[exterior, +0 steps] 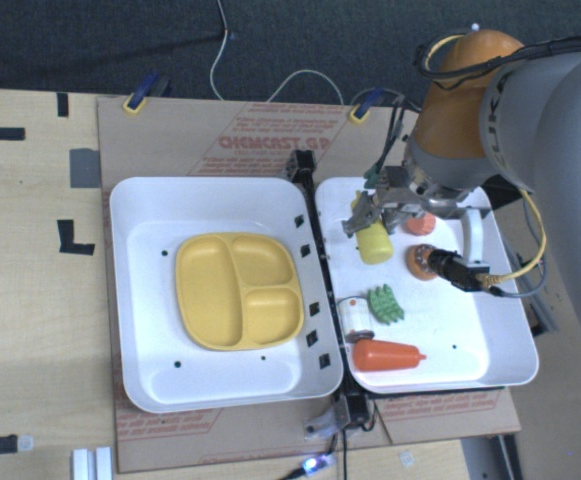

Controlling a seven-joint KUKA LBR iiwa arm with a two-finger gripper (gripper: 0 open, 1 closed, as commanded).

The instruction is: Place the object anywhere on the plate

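Observation:
A yellow divided plate [238, 290] lies in the left bin [135, 218]. My gripper [370, 218] hangs over the upper left part of the right bin [505, 353]. Directly under it, and partly covered by it, is a small yellow cylinder-like object [376, 246]. The view does not settle whether that object is gripped or just lies on the bin floor beneath the gripper.
The right bin also holds a green toy [385, 304], an orange carrot-shaped piece [388, 355], a small white can [354, 316], a brown round item [423, 262] and a red-orange piece [420, 225]. The black divider clips [312, 258] run between the bins.

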